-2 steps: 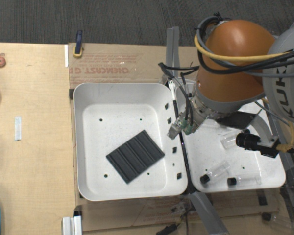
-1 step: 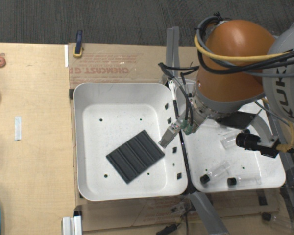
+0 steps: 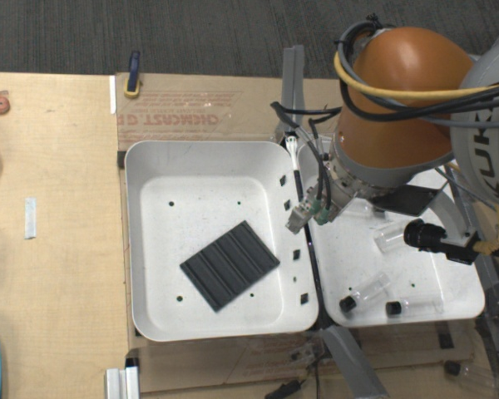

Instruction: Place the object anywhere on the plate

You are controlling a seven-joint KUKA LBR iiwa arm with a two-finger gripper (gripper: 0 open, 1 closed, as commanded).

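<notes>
Hanging where: the end effector (image 3: 309,213) hangs over the seam where the left bin (image 3: 141,223) and the right bin (image 3: 474,293) meet, low on the grey and orange arm (image 3: 399,98).
End effector state: cannot tell; a small grey and green bit sits at its tip, too small to judge as a carried object or part of the tool, so no grasp can be claimed.
Plate: the dark ribbed plate (image 3: 229,264) lies flat on the floor of the left bin, apart from all four walls.
Plate's axis: its long side and its ribs run from lower left to upper right in the camera view, the upper right corner being the nearest to the end effector.
Direction of the move: the plate lies to the left of the end effector and a little toward the near edge of the view, just across the shared bin wall.
Object candidates: a clear vial (image 3: 368,293) with a dark cap and a small dark cap (image 3: 392,308) lie near the front wall of the right bin, and a clear piece (image 3: 388,238) lies mid-bin.
Open room: bare white floor rings the plate, widest behind it.
Edges to mind: the shared wall with its dark clips is likely the one obstacle.
Counter: the tan counter (image 3: 58,181) lies well to the left, out of the way.
</notes>
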